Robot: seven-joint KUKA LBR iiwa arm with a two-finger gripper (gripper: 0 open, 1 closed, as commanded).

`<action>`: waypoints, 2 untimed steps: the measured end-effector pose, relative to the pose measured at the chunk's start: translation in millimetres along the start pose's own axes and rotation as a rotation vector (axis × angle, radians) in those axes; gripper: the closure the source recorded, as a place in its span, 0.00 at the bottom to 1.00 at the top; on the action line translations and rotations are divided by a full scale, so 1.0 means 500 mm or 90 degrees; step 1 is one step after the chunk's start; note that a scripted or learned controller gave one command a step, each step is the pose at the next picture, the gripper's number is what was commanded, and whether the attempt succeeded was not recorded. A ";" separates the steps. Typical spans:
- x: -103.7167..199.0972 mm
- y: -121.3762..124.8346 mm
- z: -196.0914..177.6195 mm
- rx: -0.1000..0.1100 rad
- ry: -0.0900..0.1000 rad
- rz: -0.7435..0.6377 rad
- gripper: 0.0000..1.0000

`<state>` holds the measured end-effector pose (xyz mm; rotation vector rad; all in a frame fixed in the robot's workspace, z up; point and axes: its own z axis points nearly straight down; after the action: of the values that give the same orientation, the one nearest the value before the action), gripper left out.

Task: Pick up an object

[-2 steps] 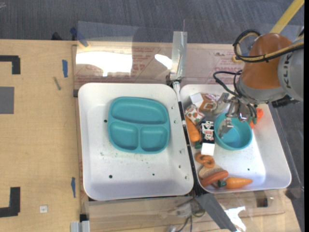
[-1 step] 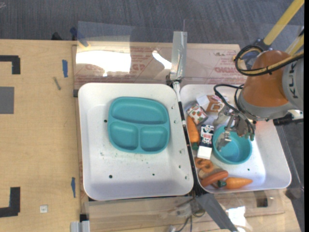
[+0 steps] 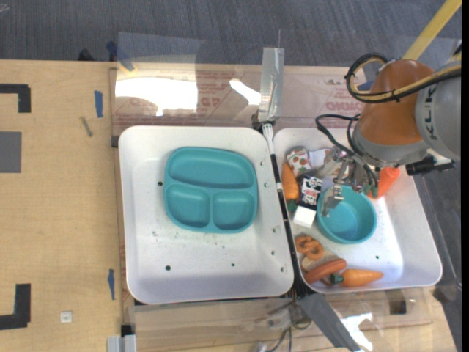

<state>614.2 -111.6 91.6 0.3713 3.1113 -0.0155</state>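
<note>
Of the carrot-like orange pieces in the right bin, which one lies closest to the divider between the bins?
The upright carrot against the right bin's left wall; the other carrot lies along the front edge.

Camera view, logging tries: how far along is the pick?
Done: the gripper is low over the right bin, at the teal bowl's rim. In hand: nothing visibly lifted. Left: securing and raising an object; the carrots and the teal divided plate lie untouched.
</note>
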 end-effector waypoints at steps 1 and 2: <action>0.132 -0.039 0.000 -0.007 -0.002 0.087 0.00; -0.013 0.006 0.000 0.007 0.012 0.177 0.00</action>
<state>621.3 -110.2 91.5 0.8039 3.0484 -0.0262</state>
